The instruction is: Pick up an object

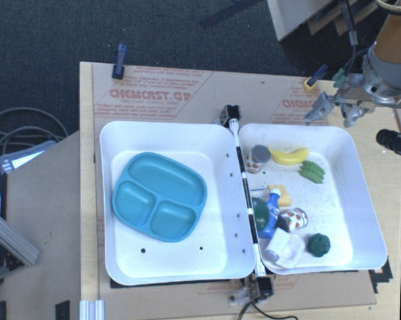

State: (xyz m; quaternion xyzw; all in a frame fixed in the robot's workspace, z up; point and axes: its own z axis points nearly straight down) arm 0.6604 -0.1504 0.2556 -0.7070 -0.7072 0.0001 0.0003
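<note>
I note the gripper (337, 110), fingers spread and empty, poised above the right bin's (359, 163) far rim, with the banana (288, 155) lying crosswise just below-left.

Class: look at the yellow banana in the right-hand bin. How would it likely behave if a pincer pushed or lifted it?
The banana looks like smooth plastic, so probably light and stiff. Its curved, glossy skin may slip or pivot if pushed at one end.

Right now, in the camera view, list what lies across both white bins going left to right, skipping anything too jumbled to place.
Blue three-compartment plastic tray in the left bin → small grey-lidded can → yellow plastic banana → green ridged toy vegetable → dark green broccoli-like lump. The cluster around the blue bottle overlaps too much to order.
</note>
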